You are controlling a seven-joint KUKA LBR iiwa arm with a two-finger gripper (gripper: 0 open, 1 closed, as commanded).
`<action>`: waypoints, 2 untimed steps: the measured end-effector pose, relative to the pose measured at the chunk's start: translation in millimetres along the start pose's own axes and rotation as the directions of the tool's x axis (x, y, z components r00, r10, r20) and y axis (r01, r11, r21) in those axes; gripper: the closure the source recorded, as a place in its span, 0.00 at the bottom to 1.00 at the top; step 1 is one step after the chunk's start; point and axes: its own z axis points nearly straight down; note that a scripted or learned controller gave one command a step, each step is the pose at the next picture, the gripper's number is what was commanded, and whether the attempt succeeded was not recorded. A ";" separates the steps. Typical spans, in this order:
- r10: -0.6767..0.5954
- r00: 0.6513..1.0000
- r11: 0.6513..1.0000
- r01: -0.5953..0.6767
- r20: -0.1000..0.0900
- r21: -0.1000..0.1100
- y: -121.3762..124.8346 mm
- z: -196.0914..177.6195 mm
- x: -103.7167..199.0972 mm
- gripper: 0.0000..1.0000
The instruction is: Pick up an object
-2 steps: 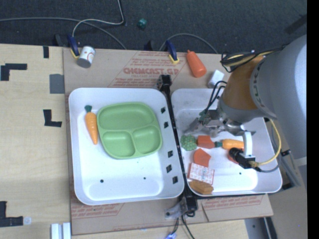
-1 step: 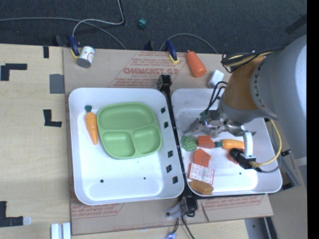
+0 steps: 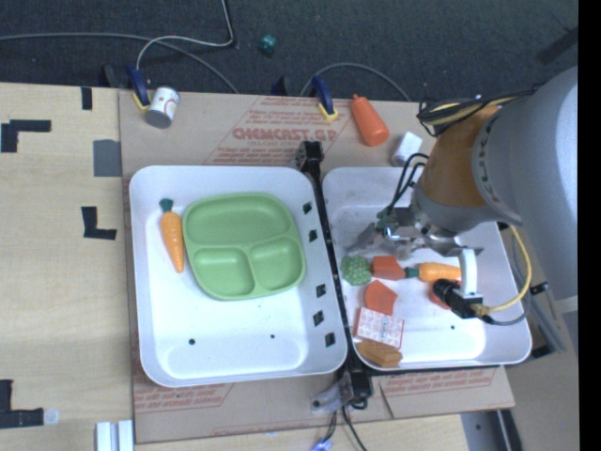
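My gripper hangs low over the right bin, near its back left part. Just in front of it lie a green leafy toy, a small red-orange piece and an orange carrot-like piece. Closer to the front are a red-orange block, a red and white packet and a brown bread-like piece. The arm's wrist covers the bin's back right part. Nothing can be seen held in the gripper.
The left bin holds a green divided plate and a toy carrot along its left side. Behind the bins lie an orange bottle, a white cube and a white can. A black divider separates the bins.
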 end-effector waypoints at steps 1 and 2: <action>0.000 1.000 1.000 0.000 -0.001 0.007 11.0 1.6 0.0 0.00; 0.004 1.000 1.000 -0.004 0.007 0.002 -6.5 1.6 7.8 0.00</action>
